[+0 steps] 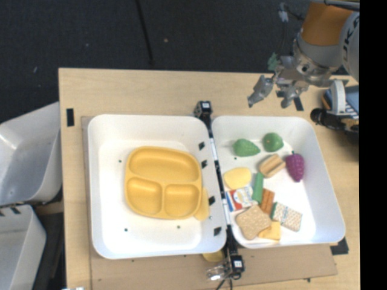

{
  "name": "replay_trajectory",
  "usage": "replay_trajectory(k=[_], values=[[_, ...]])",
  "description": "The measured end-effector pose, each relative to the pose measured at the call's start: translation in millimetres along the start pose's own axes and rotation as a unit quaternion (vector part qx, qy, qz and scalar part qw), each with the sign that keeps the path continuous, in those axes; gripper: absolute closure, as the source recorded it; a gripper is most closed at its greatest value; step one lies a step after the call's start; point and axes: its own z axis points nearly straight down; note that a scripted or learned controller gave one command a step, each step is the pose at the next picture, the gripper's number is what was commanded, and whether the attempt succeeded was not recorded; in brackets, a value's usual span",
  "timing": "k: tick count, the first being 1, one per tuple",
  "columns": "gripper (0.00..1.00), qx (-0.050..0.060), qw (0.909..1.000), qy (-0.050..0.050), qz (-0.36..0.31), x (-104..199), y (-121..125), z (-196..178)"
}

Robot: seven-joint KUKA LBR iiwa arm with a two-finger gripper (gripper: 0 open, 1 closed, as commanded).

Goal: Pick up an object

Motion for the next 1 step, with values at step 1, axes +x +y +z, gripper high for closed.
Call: replay_trajectory(k=[1], values=[[0.0, 0.0, 1.0, -0.002, 0.0, 2.3, -3.5, -8.9]])
